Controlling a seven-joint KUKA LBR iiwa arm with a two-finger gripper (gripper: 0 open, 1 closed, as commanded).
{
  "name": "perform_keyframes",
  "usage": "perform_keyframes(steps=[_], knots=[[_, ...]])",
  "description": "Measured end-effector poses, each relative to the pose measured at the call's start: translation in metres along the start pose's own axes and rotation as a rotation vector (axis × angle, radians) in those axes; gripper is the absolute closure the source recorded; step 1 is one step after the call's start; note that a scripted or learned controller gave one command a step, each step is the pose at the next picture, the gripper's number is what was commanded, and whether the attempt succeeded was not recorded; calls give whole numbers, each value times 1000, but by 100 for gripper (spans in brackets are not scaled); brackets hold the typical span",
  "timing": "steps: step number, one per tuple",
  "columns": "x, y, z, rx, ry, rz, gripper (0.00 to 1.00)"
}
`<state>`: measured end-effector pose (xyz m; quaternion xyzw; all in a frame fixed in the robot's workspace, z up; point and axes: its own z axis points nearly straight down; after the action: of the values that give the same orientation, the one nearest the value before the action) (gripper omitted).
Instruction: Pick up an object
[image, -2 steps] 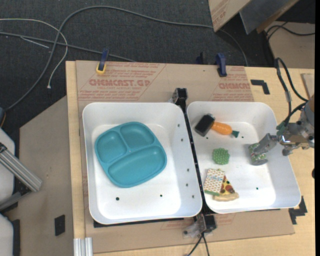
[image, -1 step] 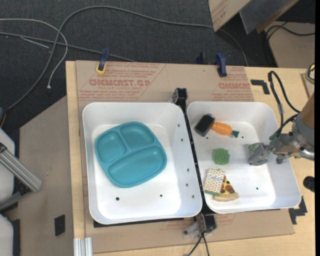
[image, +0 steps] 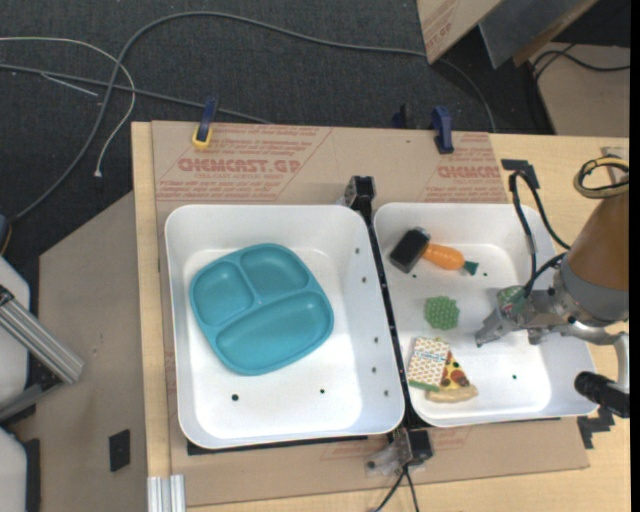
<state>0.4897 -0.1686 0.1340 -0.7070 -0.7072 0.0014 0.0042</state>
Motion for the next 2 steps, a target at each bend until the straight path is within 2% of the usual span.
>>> perform_keyframes(steps=[1,2], knots=[[-1,2,-15,-9,-3,1,100],[6,2,-76,-15,-6,-2,100]])
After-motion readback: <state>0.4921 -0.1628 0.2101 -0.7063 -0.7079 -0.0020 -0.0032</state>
